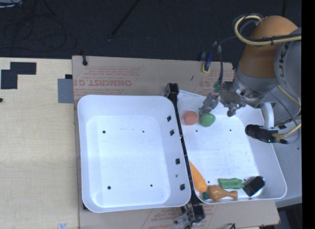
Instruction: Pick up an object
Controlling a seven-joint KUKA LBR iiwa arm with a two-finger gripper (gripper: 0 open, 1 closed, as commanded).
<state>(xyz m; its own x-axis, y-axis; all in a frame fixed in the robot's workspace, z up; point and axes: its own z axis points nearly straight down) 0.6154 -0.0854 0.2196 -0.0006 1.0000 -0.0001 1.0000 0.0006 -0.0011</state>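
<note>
Over the right white plastic bin's (275,174) far edge, the end effector (220,102) hangs open and empty; centring on the round green ball (207,119) should help.

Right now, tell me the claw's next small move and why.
Probably lower the claw a little toward the green ball. It hangs over the right bin's far end with nothing between its fingers, and the ball lies just below-left of it, beside the pink ball.
</note>
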